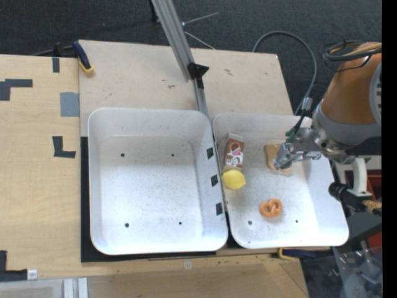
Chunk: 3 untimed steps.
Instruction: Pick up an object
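- the arm (350,98), grey with an orange band, reaches in from the right and bends down over the right bin (322,231).
- its gripper (284,158) hangs low at the far right part of that bin, right over a tan, bread-like piece (272,153).
- the fingers point down onto or just beside the tan piece; i cannot tell how far apart they stand, nor whether anything sits between them, since the metal parts blur together there.
- the tan piece lies on the bin floor, partly hidden under the gripper.
- a small brown and white carton (234,152) lies near the right bin's left wall, toward the far side.
- a yellow lemon (234,179) sits just near of the carton, touching or almost touching it.
- an orange pretzel-shaped toy (271,208) lies closer to the near edge, well apart from the gripper, right of the lemon.
- the left bin (102,185) stands beside the right one, their rims meeting in the middle.
- both bins rest on a pale wooden surface (37,185) with grey tape marks (69,103) on its left part.
- a slanted metal pole (175,33) runs from the far edge down toward the gap between the bins.
- a yellow and blue clamp (83,58) sits at the far left corner of the board.
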Available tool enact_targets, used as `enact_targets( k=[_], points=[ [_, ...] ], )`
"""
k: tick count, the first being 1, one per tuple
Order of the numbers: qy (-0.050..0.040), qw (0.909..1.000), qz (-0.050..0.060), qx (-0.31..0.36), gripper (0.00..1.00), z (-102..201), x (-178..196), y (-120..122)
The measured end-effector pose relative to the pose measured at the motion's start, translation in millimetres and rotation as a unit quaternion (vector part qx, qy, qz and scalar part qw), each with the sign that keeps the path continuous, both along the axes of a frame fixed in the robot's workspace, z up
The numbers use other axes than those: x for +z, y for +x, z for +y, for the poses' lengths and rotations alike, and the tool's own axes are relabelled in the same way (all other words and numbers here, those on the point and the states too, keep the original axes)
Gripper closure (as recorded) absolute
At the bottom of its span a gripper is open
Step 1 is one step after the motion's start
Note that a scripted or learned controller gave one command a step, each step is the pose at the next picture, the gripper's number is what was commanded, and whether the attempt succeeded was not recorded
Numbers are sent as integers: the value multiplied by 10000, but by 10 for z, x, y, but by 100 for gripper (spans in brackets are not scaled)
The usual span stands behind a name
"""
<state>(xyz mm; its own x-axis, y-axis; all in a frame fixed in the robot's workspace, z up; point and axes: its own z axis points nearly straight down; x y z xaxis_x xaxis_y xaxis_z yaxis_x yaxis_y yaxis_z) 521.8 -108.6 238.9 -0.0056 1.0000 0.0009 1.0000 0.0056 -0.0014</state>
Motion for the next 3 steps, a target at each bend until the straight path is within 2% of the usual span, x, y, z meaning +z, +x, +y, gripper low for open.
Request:
enact_targets(
  k=[1,2,3],
  points=[
    [5,10000,11,5,100,556,-129,124],
    [6,10000,-2,14,100,1155,-52,237],
    [4,10000,-4,8,100,1648,-16,448]
  ],
)
